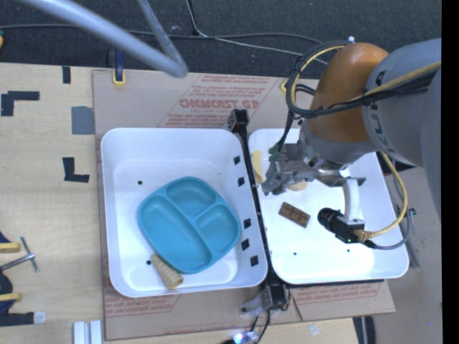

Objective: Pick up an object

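Right of centre, on the floor of the right-hand bin (373,260), I see a small brown rectangular block (294,213) lying flat and slightly slanted, free of any contact with the arm. Just above and to its left the gripper (276,181) hangs low over the bin, close to the divider between the two bins; whether it is spread or closed I cannot tell from this angle. A pale yellowish object (257,165) shows at the bin's left wall, right beside the gripper, and another pale bit (297,185) peeks out under the wrist hardware, too hidden for me to identify. The arm (401,99) comes in from the right of the frame, its orange band (348,92) sitting above the bin's upper edge, with yellow and black cables looping around it.

Across the divider, the left-hand bin (118,156) holds a blue sectioned plate (188,223) near its middle, and a tan cork-like cylinder (166,271) lies touching the plate's lower edge. Both bins rest on a cardboard sheet (215,99) with red print.
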Tool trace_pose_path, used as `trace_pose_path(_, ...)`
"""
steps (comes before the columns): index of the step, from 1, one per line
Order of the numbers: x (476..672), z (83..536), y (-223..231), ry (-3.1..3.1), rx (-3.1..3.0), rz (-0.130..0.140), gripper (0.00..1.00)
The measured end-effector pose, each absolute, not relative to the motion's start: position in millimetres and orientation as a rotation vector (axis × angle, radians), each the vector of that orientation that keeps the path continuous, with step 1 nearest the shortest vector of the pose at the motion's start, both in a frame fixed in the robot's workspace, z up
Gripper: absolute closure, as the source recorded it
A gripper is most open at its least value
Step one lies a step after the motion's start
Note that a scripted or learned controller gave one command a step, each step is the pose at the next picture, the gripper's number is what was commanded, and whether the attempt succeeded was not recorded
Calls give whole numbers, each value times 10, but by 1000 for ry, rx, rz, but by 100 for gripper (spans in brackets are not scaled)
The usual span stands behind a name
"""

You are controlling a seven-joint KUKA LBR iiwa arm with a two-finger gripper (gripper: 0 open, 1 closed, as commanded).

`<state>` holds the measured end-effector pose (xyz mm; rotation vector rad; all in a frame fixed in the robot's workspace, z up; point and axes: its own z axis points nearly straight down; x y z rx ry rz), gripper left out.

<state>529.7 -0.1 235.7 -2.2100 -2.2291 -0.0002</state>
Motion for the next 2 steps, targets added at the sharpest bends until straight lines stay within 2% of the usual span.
trace_pose_path(1,5333,2407,534,-2228,-2211,0,100)
trace_pose_path(2,5469,2430,1011,-2228,-2212,0,100)
